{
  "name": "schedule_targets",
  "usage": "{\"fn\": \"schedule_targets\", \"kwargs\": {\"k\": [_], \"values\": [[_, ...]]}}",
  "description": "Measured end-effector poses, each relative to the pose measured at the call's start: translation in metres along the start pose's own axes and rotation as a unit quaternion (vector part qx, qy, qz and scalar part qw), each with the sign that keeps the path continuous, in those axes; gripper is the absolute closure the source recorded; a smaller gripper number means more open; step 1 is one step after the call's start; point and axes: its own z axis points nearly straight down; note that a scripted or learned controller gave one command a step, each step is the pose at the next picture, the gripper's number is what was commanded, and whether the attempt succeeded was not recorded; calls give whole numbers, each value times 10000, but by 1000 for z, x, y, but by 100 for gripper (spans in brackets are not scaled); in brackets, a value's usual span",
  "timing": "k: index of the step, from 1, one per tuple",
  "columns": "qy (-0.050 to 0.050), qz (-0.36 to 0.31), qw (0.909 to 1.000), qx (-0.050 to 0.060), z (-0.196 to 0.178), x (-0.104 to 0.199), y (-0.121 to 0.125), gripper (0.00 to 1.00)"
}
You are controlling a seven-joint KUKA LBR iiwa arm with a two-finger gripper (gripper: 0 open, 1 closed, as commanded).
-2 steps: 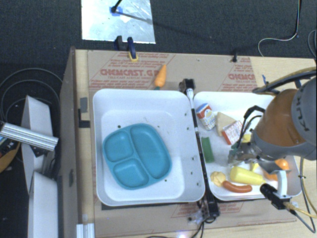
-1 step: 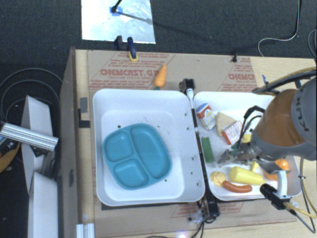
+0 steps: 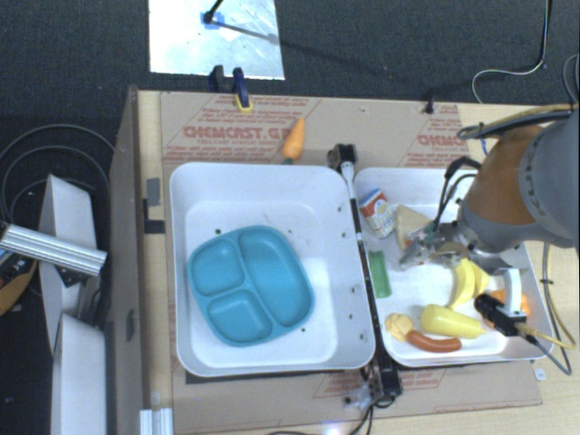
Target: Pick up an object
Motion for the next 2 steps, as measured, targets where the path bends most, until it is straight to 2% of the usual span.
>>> {"fn": "schedule_targets", "kwargs": {"k": [1,2], "values": [[9,-21,10000,-6,-1,23,66,0],[9,12,10000,32,0,21,57,0]]}}
